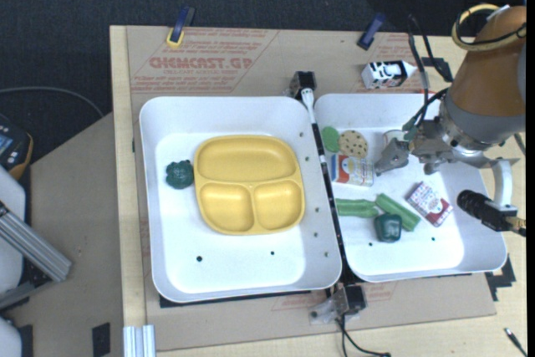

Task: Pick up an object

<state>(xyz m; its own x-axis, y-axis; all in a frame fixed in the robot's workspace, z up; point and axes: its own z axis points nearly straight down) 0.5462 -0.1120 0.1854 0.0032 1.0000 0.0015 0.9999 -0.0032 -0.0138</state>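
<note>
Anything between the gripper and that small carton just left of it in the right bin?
Nothing visible. The gripper hangs just right of the carton, with bare bin floor between them. The cookie lies beside the carton, off that line.

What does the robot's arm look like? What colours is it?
The robot arm is fat and round, grey with an orange band near the top. Black cables run alongside it. Its two-finger gripper is grey metal.

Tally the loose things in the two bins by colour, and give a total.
Green: 5 – blob, disc, stick, stick, cube
Yellow: 1 – tray
Tan: 1 – cookie
Red and white: 2 – packet, box
Total: 9
</note>
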